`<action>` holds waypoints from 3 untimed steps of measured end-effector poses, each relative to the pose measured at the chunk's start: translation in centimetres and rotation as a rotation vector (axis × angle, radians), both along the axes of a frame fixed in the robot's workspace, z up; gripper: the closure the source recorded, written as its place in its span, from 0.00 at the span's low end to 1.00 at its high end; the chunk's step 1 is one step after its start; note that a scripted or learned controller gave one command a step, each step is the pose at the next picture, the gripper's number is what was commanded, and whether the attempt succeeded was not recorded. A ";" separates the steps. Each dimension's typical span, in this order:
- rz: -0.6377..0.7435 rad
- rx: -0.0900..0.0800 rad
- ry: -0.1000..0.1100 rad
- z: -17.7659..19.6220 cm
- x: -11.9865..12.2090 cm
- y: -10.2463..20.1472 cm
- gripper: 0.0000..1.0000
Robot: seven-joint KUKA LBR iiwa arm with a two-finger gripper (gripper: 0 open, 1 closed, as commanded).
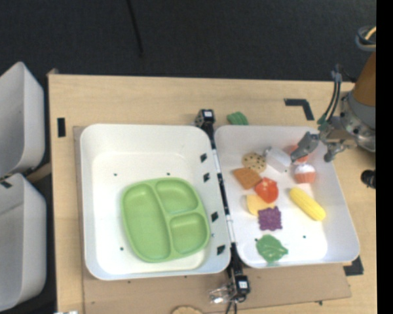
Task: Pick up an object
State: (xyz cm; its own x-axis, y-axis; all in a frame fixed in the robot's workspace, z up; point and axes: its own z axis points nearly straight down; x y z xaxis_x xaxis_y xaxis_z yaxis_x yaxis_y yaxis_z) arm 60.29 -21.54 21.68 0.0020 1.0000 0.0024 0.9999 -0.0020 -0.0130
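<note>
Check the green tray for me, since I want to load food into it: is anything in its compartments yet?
Empty. The green tray lies flat in the left bin, all three compartments bare.

Toy foods crowd the right bin — a cookie, cracker, tomato, corn, purple grapes and green leaf lie close together, leaving open floor along the bin's right and near edges. In the left bin, a green 3-compartment tray fills the middle — bare floor rings it.
</note>
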 end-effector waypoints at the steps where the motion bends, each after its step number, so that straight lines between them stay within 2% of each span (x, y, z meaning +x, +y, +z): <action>1: 0.004 -0.002 -0.009 0.6 0.2 0.1 0.00; 2: 0.002 -0.002 -0.004 -5.6 -0.6 -0.5 0.00; 3: 0.005 -0.002 -0.007 -12.0 -0.3 0.0 0.00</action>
